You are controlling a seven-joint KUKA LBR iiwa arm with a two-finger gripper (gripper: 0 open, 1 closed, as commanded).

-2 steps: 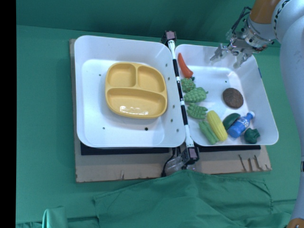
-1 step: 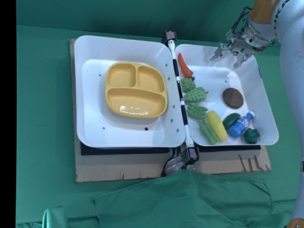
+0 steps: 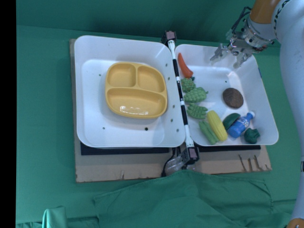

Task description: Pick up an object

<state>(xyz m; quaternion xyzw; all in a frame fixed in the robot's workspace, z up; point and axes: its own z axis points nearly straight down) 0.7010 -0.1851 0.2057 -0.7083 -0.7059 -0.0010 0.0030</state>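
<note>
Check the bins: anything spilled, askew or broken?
Nothing spilled or broken. The yellow divided plate sits slightly rotated in the left bin. The toy foods in the right bin, including the carrot, corn and blue bottle, lie jumbled but inside. The gripper hovers over the right bin's far edge, open.

The bench is viewed from one fixed camera set above it and tilted downward, far enough back that both white bins [image 3: 175,127] are taken in whole. The arm [image 3: 285,18] is seen entering from the right, its fingers [image 3: 219,54] held over the right bin's far edge.
</note>
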